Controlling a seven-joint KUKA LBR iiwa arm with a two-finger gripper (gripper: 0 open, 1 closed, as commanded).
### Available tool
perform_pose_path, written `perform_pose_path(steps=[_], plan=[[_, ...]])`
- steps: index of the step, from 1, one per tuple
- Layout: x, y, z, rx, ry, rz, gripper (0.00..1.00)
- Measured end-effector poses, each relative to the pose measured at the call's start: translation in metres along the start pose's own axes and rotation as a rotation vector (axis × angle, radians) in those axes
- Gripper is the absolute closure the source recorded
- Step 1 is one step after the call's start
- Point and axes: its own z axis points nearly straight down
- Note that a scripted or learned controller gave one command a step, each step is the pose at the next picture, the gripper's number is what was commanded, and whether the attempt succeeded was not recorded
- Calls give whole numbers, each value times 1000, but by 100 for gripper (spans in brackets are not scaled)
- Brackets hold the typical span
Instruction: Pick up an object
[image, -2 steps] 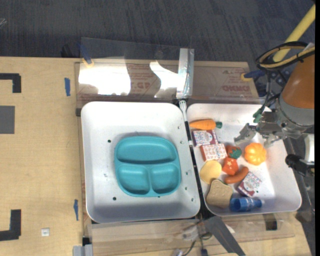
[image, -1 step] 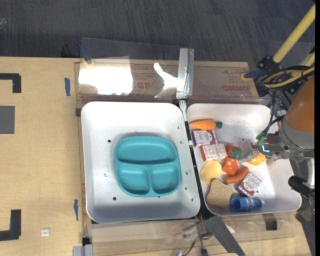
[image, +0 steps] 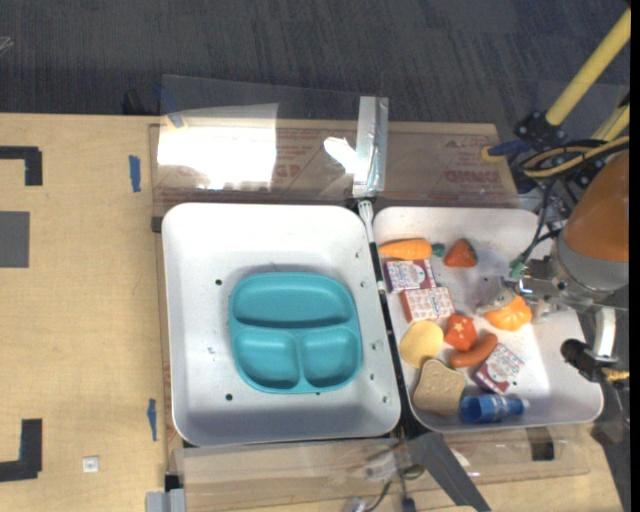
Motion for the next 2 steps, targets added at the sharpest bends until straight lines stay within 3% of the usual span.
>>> perform_pose_path(steps=[1,2], plan=[[-1,0,-9,0,-1,2,100],[70,39,-104,-5,0,-27,100]])
